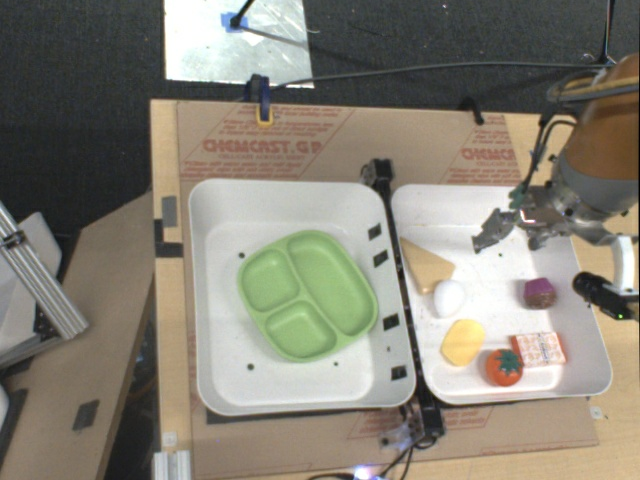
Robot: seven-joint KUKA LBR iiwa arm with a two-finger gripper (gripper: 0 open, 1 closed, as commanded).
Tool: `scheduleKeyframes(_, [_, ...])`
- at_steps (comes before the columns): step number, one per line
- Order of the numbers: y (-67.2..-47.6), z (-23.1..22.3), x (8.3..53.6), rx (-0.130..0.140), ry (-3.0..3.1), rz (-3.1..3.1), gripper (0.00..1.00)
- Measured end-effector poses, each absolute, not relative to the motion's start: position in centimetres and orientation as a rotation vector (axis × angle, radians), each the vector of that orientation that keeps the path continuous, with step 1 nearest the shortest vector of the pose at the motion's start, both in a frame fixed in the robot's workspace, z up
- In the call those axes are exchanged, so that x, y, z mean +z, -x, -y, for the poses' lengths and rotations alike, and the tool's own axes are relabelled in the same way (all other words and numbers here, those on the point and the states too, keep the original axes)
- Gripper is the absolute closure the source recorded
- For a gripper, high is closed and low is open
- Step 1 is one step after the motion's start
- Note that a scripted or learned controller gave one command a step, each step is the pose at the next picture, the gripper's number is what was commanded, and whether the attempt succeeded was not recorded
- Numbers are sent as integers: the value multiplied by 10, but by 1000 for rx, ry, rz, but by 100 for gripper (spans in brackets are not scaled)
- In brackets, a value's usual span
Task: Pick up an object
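A cardboard-topped bench (330, 133) carries two white bins side by side. The right bin (590, 368) holds the loose things: a tan wedge (428, 264) at its left wall, a white egg (448, 297) just below it, a yellow piece (462, 342), a red tomato (504, 367) touching a small printed box (540, 349), and a purple item (539, 292). The claw (492, 234) hangs above this bin's upper middle, fingers spread, gripping nothing. The left bin (215, 268) holds a green divided plate (306, 294).
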State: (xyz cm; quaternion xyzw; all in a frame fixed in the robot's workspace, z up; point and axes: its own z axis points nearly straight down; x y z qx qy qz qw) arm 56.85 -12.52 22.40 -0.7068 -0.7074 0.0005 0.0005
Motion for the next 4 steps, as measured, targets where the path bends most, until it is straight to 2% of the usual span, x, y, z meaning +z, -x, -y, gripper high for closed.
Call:
scheduleKeyframes(2, [-576, 110, 108, 2, 2217, 2223, 0])
scheduleKeyframes(3, [-578, 111, 122, -3, 2222, 2224, 100])
scheduleKeyframes(4, [-581, 106, 167, -6, 2220, 2229, 100])
